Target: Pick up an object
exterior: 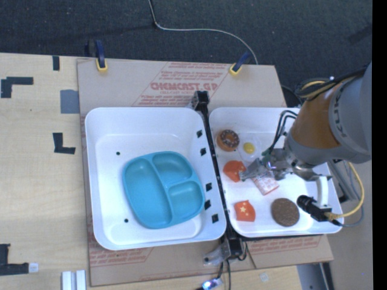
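Note:
The right bin [275, 115] holds several small objects. A chocolate doughnut [228, 139] and a small yellow piece [248, 147] lie toward the back. An orange-red lump [231, 170] sits near the bin's left wall. A red block with a yellow mark [243, 210] and a round brown cookie [285, 212] lie at the front. A pink and white packet [266, 184] rests in the middle. My gripper [256, 170] is low in this bin, just right of the orange-red lump and right above the packet's upper edge. I see nothing lifted off the bin floor.
The left bin [103, 132] holds a blue divided plate [162, 188]. A black divider [208, 156] runs between the two bins. The arm's grey body with its orange band [314, 125] covers the right bin's right side. Cables hang near the bin's front right corner [338, 213].

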`<state>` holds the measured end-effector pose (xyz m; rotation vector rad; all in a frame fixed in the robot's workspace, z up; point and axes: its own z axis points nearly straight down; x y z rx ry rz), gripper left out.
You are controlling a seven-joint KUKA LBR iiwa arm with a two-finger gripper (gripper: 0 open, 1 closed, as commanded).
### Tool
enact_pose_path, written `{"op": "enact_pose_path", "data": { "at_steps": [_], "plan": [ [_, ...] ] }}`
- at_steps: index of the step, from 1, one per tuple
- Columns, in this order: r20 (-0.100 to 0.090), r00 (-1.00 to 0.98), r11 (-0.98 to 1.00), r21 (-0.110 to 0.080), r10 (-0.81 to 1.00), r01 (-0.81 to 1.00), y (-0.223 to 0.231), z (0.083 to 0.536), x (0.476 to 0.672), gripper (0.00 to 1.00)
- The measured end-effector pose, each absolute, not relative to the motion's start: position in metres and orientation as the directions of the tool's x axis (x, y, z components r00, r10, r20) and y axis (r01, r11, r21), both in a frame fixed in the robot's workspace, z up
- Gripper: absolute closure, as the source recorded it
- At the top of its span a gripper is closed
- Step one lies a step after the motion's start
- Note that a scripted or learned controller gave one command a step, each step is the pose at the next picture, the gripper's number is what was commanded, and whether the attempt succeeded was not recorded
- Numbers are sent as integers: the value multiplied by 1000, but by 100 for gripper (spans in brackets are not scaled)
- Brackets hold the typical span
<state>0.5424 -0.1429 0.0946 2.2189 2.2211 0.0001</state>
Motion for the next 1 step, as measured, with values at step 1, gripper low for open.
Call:
{"op": "enact_pose_path", "data": {
  "at_steps": [1],
  "plan": [
    [-1,-1,1,1,1000,1000,-142,103,542,100]
  ]
}}
